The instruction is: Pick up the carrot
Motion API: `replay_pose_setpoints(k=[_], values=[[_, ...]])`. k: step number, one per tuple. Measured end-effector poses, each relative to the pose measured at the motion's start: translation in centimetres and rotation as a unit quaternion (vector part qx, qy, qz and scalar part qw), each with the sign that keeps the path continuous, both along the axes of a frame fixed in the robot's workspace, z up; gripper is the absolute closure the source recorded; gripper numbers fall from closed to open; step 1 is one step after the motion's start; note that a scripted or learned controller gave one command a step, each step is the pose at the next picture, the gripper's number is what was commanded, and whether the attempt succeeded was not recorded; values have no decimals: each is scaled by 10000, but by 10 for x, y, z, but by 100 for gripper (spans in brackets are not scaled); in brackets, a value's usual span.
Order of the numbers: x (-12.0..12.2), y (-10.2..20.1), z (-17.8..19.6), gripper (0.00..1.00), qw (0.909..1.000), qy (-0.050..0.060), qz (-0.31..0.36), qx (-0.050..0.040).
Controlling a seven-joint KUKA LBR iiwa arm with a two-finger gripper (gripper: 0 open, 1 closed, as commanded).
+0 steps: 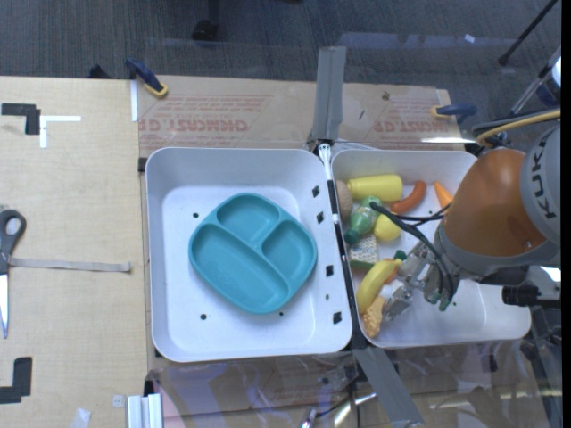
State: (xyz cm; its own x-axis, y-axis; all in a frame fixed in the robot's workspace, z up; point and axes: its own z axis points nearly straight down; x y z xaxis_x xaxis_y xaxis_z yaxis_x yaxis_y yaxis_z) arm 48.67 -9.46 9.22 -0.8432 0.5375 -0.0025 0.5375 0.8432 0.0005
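Your jaws (406, 294), seemingly parted and empty though hard to read, hover low in the right bin (500, 324), while the carrot (442, 193) lies up at its far edge, slanted, well apart.

Carrot (443, 194) partly hidden behind arm (491, 208).

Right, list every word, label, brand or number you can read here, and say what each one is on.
"KUK": white letters on the grey arm housing at the right edge, cut off by the frame.
"CHEMCAZI GR...": a doubtful reading of red print, upside down and mirrored, on the brown cardboard sheet behind the white bins; too blurred to be sure.
More red print on the same cardboard behind the right bin: too blurred to read.
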Motion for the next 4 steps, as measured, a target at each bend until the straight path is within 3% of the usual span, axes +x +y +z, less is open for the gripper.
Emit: replay_pose_setpoints(k=[1, 2, 3, 4], values=[[10, -103, 33, 0, 9869, -17, 1611, -11], [-7, -101, 0, 0, 9970, -8, 773, -2], [-7, -79, 0, 0, 9996, -4, 297, 3], [66, -100, 0, 0, 9981, -3, -609, -3]])
